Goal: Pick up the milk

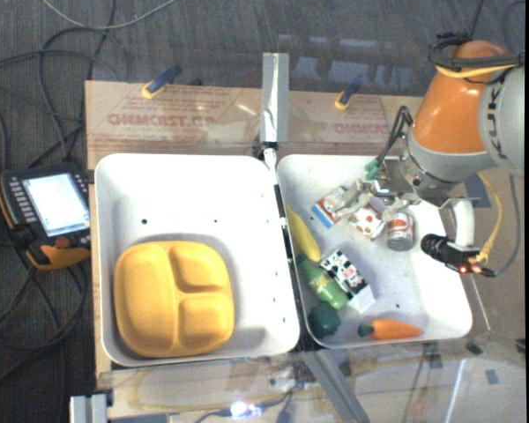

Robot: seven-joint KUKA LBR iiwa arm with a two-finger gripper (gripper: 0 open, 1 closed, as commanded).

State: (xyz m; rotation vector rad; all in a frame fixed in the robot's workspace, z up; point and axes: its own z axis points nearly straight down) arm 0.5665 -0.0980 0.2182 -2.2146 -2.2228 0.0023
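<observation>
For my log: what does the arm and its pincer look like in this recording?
The arm is grey with a broad, rounded orange band above the wrist. Dark letters mark its grey shell. A thin cable loops along its right side. The pincer is a small metallic grey and black assembly.

I hang over the right bin, my gripper low at its back, among a small carton, a strawberry box and a can. The milk, cow-spotted, lies mid-bin beside a green bottle and a corn cob. A carrot rests at the front. The left bin bears a yellow tray.
</observation>
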